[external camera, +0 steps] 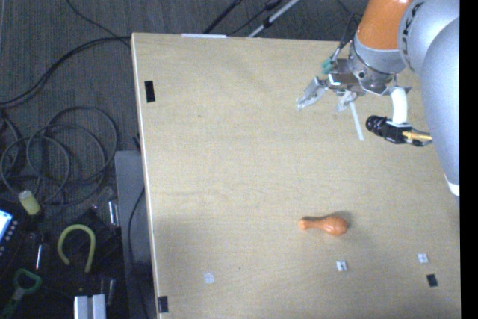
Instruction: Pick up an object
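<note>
The task looks not yet begun. The claw point(332, 102) hangs above the far right part of the surface point(224, 160) with its fingers spread, and nothing is between them. The orange object point(326, 225) lies flat on the near part, well apart from the claw. It is small and pear-like, with a round body and a thin neck, perhaps a toy gourd.

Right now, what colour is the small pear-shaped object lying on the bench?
Orange object, clearest in the camera view.
</note>
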